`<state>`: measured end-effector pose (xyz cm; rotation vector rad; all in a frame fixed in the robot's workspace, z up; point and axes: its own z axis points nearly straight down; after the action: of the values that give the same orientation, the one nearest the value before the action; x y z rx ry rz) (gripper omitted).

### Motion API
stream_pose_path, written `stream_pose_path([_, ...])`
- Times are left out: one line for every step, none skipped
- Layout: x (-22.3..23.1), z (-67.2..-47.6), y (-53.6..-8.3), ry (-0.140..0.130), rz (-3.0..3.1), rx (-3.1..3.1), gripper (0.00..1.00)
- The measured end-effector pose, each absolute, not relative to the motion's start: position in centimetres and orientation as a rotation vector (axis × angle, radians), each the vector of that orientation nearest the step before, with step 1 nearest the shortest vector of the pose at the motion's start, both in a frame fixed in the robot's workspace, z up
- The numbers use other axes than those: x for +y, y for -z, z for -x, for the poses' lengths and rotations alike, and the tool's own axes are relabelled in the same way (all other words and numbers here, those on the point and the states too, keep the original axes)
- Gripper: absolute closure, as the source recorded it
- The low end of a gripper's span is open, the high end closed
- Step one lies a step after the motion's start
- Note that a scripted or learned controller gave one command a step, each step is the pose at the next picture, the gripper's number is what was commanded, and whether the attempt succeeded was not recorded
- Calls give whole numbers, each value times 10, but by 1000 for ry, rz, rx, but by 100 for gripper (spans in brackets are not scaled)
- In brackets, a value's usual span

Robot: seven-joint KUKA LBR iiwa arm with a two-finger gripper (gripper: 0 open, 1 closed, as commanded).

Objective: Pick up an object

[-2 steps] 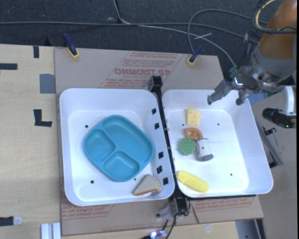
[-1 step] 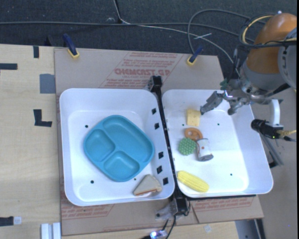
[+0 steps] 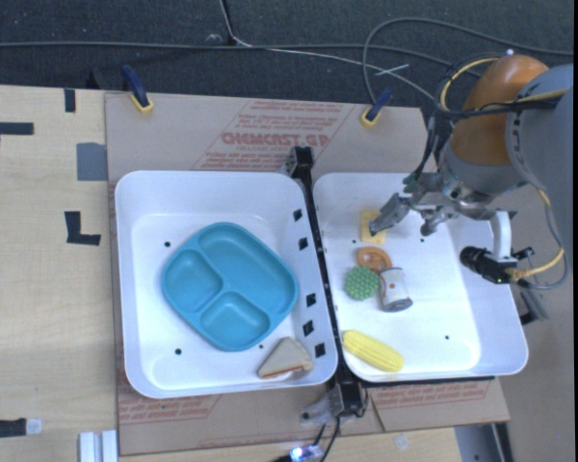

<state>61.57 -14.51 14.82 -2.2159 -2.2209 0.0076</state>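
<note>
My gripper [image 3: 411, 217] hangs over the back of the right bin [image 3: 482, 349], fingers spread open with nothing between them. Its left finger sits beside a yellow block [image 3: 370, 227]. Just in front lie a brown ring-shaped piece [image 3: 372, 258], a green bumpy ball [image 3: 361, 283] and a small grey can [image 3: 396, 290]. A yellow corn cob [image 3: 372, 351] rests near the bin's front left corner.
The left bin [image 3: 135, 258] holds a blue divided plate [image 3: 229, 285] and a sandwich wedge [image 3: 285, 359] at its front right. Black clips run along the divider [image 3: 313, 258] between the bins. A black cable fitting [image 3: 486, 263] juts over the right bin's right side.
</note>
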Motion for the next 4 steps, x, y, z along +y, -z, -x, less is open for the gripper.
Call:
stream_pose_path([-147, -617, -104, -7, 2217, -2222, 0])
stream_pose_path([-147, -618, -116, -3, 2217, -2225, 100])
stream_pose_path([-137, -618, -163, 3, 2220, -2225, 100])
stream_pose_path([-135, -612, -209, 3, 2221, -2225, 100])
